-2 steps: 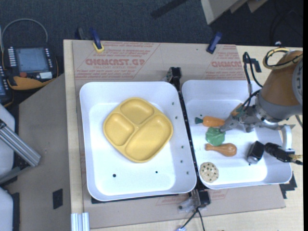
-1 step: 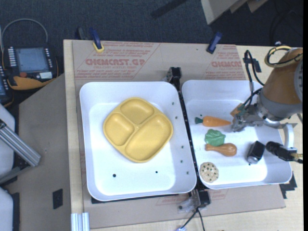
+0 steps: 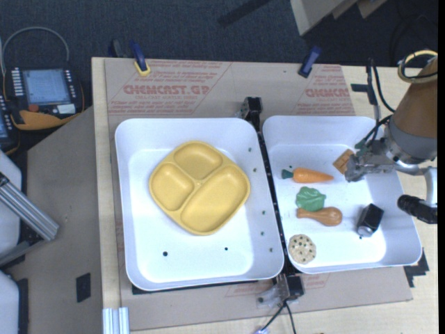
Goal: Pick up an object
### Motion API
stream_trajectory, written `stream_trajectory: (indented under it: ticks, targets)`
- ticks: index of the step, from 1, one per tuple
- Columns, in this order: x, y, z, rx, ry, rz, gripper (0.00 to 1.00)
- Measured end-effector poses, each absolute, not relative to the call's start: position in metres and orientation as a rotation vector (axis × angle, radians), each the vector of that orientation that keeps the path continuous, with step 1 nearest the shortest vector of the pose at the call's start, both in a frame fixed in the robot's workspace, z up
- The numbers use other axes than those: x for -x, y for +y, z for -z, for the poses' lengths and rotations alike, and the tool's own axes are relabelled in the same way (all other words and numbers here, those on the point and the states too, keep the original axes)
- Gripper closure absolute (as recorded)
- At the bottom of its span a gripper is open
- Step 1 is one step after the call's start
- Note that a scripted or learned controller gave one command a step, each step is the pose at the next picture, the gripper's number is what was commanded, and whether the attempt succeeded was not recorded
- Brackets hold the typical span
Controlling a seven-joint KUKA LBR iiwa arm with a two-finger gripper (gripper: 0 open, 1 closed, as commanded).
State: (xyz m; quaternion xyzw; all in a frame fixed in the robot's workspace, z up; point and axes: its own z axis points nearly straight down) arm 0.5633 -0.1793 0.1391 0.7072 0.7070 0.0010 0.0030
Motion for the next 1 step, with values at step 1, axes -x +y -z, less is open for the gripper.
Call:
stream_trajectory:
  ticks: [1]
  targets:
    - [-0.5726, -0.1843, -0.1879, -2.215, 2.218, -0.004, 1.00]
